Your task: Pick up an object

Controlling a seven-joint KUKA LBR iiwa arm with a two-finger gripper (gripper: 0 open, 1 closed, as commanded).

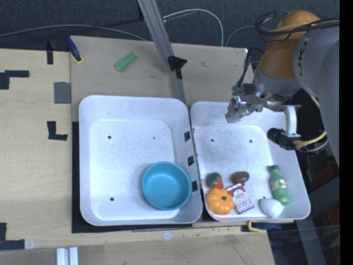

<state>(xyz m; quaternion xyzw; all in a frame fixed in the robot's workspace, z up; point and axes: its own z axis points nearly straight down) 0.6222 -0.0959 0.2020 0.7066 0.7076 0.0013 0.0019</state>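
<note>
My gripper (236,113) hangs over the far edge of the right bin (231,142), with nothing visible between its fingers. Along the bin's near side lie several small objects: an orange pumpkin (220,201), a small carrot-like piece (214,180), a brown oval (239,176), a red and white card (241,198), a green bottle (278,184) and a white egg shape (271,207). All of them sit well below the gripper in the view, apart from it.
The left bin (110,148) holds a blue bowl (165,185) near its front right corner. A grey pole (160,35) slants across the bench behind the bins. A green block (125,62) and a blue and yellow clip (74,49) lie on the bench top.
</note>
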